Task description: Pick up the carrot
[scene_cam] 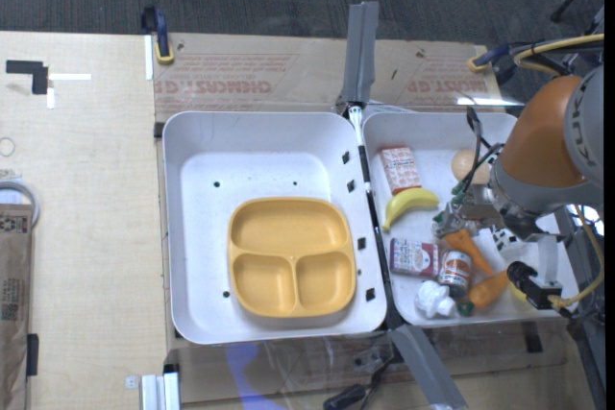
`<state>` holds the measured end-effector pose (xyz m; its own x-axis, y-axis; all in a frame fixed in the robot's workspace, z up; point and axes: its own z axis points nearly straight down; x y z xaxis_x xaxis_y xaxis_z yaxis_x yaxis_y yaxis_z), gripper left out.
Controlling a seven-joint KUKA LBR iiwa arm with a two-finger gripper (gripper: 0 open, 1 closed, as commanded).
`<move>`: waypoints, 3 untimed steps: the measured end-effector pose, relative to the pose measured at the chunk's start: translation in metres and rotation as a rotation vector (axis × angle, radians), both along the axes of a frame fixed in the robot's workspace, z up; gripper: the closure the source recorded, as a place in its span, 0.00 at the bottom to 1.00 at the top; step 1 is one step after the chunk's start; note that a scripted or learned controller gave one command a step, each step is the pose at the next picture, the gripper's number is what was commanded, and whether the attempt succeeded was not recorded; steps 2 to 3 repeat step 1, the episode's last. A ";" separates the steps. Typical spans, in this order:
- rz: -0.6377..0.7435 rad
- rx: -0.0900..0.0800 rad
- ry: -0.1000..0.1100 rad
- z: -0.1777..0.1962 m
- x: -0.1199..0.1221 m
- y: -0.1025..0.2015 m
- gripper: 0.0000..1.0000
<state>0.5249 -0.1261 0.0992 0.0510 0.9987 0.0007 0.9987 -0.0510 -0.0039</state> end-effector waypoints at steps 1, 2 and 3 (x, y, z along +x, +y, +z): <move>-0.051 -0.002 -0.003 0.118 0.007 0.057 1.00; -0.051 -0.002 -0.003 0.118 0.007 0.057 1.00; -0.051 -0.002 -0.003 0.118 0.007 0.057 1.00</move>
